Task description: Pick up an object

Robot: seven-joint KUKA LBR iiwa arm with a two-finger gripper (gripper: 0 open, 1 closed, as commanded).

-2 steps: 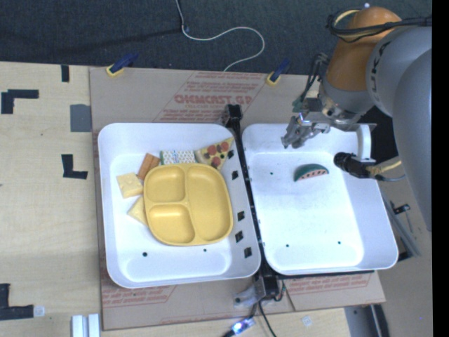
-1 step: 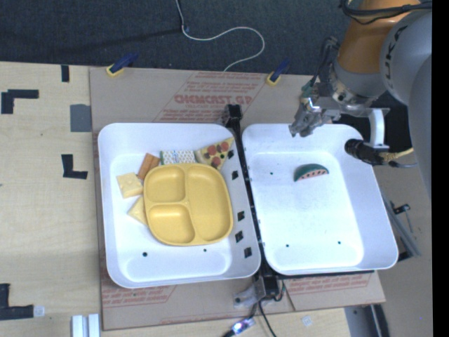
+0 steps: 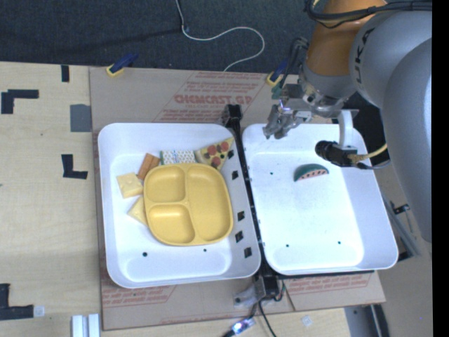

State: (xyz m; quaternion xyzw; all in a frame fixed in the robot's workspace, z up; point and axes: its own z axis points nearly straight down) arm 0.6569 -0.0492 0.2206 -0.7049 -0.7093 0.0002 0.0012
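Grey arm [image 3: 403, 83] with its orange band fills the upper right of the frame, its pincer [image 3: 279, 126] hanging over the top left corner of the right bin [image 3: 351, 251]; whether its fingers are wide or narrow I cannot tell. Near that bin's upper middle lies a watermelon slice toy [image 3: 311, 173]. Left bin [image 3: 116, 258] holds a yellow divided plate [image 3: 188, 203] among small toy foods

Glossy yellow plastic plate [image 3: 188, 203] in a smooth white plastic bin [image 3: 112, 188]; matt brown cardboard [image 3: 196, 97] beneath; pale wood-look tabletop [image 3: 42, 209] at nine o'clock.
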